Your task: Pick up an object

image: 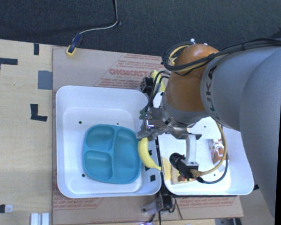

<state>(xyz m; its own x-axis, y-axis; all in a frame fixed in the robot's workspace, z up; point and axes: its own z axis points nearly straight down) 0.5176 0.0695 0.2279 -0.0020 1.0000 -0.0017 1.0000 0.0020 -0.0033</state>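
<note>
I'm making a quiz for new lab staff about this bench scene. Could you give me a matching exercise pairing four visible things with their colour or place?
Things:
1. divided tray
2. banana
3. band above the wrist
4. cable end

Descriptions:
A. orange, on the arm
B. blue, lying in the left bin
C. yellow, at the divide between the two bins, just below the end effector
D. on the cardboard sheet beyond the bins

Pairs: 1-B, 2-C, 3-A, 4-D
</note>
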